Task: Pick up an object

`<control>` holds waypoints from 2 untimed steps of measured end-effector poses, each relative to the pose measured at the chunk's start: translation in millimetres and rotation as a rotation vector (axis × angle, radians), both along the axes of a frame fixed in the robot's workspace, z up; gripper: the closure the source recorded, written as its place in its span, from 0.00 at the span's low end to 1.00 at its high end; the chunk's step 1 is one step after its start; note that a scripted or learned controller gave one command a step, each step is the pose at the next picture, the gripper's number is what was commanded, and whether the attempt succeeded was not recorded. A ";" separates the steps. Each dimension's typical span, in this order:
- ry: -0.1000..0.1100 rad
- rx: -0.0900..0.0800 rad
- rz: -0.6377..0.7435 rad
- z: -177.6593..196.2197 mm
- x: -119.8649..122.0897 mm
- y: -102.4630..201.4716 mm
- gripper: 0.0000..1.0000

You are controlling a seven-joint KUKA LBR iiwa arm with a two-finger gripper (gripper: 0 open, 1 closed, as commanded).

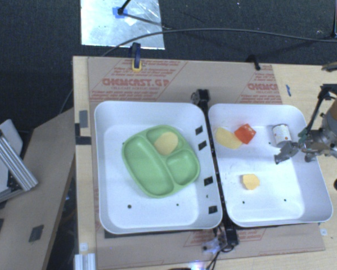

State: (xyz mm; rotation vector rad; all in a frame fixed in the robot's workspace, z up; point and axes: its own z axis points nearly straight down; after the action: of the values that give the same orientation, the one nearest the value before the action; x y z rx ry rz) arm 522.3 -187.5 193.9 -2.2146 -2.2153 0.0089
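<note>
Claw (292, 151) hovering over the right side of the right bin (311, 210), nothing between its fingers.

Whether the fingers are spread or closed is hard to tell at this size; they hang above bare white floor, just near of a small white cylinder (281, 133) lying toward the bin's far right. To the left, at the far-left part of this bin, a red block (245, 133) touches a pale yellow oblong piece (228, 138). A small yellow chunk (250, 181) sits alone nearer the front, well apart from the claw. The left bin (115, 207) holds a green divided tray (151, 170) with a yellow rounded item (167, 143) in its far compartment.
</note>
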 end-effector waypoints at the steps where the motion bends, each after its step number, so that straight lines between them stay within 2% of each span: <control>1: -0.012 -0.003 0.003 5.8 3.1 0.3 0.00; 2: -0.008 -0.002 0.001 -38.5 3.2 -6.6 0.00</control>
State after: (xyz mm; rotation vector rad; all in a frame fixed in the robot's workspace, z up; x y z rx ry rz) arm 525.5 -194.1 155.4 -2.2186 -2.2216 0.0016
